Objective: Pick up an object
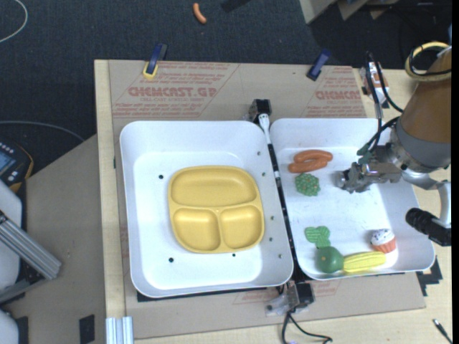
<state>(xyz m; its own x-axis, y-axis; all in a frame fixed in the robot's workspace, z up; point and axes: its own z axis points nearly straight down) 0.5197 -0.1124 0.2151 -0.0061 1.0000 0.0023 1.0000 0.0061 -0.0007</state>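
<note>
Camera view from above shows the two-finger metal gripper (350, 178) low inside the right shallow white bin (344, 131), pointing toward the bin's middle. Whether it is open or closed cannot be told; nothing is visibly held in it. It is carried by the grey arm with the orange band (429, 113), which comes in from the right.

Just to the gripper's left, apart from it, lies a small dark green bumpy toy like a broccoli head (308, 185), and above that an orange-red toy sausage pair (310, 160). Toward the near edge of the same bin sit a light green leafy toy (316, 234), a round green toy fruit (330, 259) touching a yellow toy corn cob (366, 261), and a small cupcake toy with white top and orange base (384, 241) near the corn's right end.

In the left shallow white bin (143, 192) rests a yellow plastic plate with three compartments (215, 208).
</note>
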